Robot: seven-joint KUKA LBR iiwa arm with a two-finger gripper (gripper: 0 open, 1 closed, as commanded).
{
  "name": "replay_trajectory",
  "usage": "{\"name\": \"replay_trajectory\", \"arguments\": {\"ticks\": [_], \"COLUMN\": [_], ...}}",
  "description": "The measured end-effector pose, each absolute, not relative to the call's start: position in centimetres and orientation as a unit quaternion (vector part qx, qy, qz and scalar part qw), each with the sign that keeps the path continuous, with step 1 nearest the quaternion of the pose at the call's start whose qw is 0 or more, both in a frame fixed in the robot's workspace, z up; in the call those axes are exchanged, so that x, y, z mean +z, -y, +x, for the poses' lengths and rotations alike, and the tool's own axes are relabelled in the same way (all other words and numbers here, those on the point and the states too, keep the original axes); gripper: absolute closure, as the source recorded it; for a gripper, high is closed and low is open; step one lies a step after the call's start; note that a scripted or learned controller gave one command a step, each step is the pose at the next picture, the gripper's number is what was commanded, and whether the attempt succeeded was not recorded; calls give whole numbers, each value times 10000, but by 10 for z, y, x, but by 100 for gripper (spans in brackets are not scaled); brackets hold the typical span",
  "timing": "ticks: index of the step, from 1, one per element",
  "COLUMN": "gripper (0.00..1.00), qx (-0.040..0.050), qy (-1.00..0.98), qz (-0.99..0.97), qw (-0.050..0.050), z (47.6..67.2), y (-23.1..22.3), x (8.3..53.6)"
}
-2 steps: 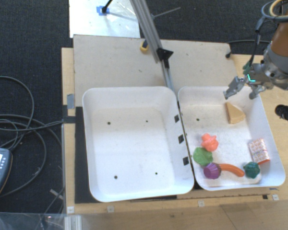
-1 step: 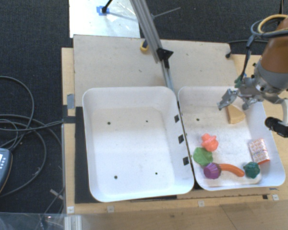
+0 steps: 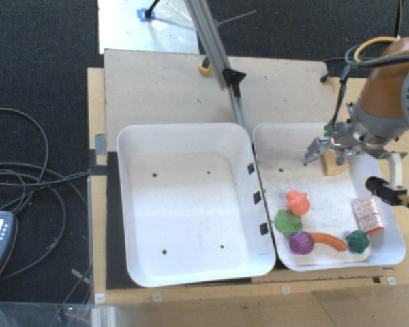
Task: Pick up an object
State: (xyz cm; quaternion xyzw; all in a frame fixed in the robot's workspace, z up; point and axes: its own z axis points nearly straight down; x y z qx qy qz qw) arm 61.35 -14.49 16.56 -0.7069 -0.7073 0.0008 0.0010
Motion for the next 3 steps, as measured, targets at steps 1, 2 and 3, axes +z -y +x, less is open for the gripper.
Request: {"name": "replay_trajectory", "arguments": {"ticks": [1, 2, 3], "gripper": [0, 100, 100], "qx": [7, -14, -20], "qy": [7074, 7073, 7087], "qz": [-7068, -7069, -7055], "qw": [11, -16, -29], "z": [610, 612, 617], "y": [146, 147, 143], "x": [124, 137, 182]}}
